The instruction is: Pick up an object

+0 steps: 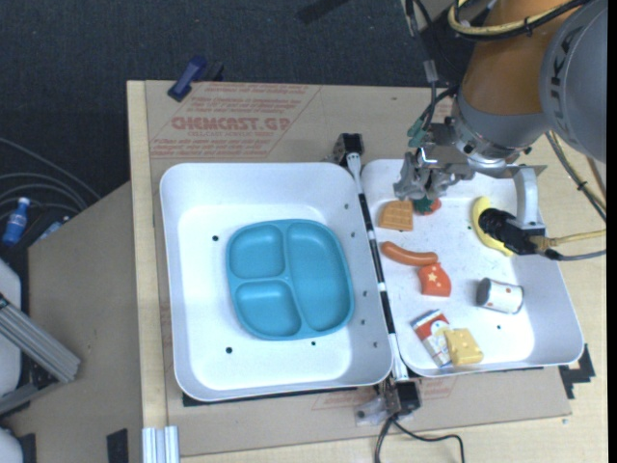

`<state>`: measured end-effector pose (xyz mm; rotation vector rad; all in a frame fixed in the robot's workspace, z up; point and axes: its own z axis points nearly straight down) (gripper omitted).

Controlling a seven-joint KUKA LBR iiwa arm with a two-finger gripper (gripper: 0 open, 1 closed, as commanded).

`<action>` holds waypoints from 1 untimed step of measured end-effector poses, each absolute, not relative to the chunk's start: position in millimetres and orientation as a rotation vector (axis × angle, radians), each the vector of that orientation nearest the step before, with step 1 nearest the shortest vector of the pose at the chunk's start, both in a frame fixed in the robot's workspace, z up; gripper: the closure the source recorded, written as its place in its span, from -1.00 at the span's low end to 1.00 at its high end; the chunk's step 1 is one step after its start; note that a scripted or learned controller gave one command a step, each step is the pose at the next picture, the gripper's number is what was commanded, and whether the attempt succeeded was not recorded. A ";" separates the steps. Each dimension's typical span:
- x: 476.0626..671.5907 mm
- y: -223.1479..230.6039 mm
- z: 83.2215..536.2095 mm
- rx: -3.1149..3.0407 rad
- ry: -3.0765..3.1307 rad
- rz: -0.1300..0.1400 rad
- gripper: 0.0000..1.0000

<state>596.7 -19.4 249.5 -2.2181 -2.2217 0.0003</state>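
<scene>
While the big grey arm (540, 56) reaches in over the right bin (564, 326), things could go wrong. The left bin (183, 258) holds a blue plate (289, 278) with three parts. The right bin holds small toy foods crowded close. The gripper (424, 183) hangs low at the far end of that bin, just beside a toy waffle (396, 216). A little red thing (425, 204) peeks out under it. I cannot tell how the jaws stand, and I see nothing held for sure.

If the gripper comes down between the waffle and the red thing, it may push them apart and grab nothing. The yellow banana (490, 225) lies near the arm and could get bumped. The hot dog (409, 255), the red piece (435, 280), the white cup (499, 296) and the cheese (463, 346) lie farther off, so they look safe.
</scene>
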 end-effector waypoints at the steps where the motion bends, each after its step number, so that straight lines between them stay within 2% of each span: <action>1: 556.4 -48.8 266.7 -2.220 -2.219 0.003 1.00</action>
